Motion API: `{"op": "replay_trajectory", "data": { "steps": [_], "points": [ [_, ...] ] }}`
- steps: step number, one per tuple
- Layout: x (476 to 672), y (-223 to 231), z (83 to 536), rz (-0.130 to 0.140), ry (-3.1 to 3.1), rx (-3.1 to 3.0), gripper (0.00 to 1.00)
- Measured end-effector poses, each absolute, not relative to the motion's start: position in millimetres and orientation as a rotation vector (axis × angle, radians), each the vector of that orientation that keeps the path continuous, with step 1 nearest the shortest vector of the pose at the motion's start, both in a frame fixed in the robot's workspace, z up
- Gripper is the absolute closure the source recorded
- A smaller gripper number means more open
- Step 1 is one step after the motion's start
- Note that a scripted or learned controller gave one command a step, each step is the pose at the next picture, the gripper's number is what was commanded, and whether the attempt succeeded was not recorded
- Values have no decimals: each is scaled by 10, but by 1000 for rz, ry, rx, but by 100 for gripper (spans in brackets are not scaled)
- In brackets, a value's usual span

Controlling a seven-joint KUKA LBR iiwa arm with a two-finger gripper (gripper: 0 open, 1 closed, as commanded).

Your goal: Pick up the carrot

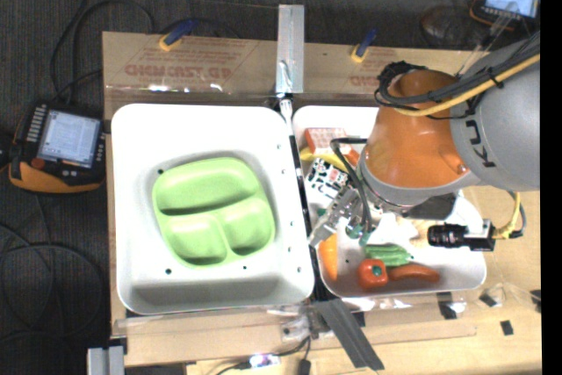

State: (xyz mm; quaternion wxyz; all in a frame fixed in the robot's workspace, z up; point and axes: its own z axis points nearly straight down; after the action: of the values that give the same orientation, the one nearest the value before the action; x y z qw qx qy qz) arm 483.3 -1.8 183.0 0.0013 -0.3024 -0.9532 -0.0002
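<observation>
Lying in the right bin's near-left corner, the carrot [327, 259] shows as a short orange piece, its upper end partly hidden under the arm's metal parts. Just to its right sit a red-orange pepper-like toy [372, 275] with a green stem, a long orange-red piece [414, 275] and a green pod-shaped toy [388, 255].

The table [176, 66] is a brown board with mirrored red lettering, two clamps at its far edge, and dark carpet around it. The left bin [132, 189] carries a light green divided tray [213, 208]. The right bin [470, 272] also holds a small orange-red packet [323, 139] and a black-and-white printed card [327, 178] near its far-left part. Handheld screens rest on the carpet at left [60, 145] and upper right [507, 3].

The pincer [341, 219] hangs low over the right bin's left side, just above and slightly right of the carrot, close to it. Whether it is spread or pressed together cannot be told, since the orange wrist band [413, 145] and cabling crowd it.
</observation>
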Motion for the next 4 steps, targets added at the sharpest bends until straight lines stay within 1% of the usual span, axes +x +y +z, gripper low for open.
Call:
{"op": "replay_trajectory", "data": {
  "steps": [1, 2, 3, 4],
  "points": [
    [5477, 22, 2085, -2, -2992, -959, 100],
    [5136, 86, 4346, 1, -2993, -968, 100],
    [4919, 248, 2583, 0, -3104, -479, 100],
    [4972, 529, 2513, 1, -3126, -306, 100]
  ]
}}
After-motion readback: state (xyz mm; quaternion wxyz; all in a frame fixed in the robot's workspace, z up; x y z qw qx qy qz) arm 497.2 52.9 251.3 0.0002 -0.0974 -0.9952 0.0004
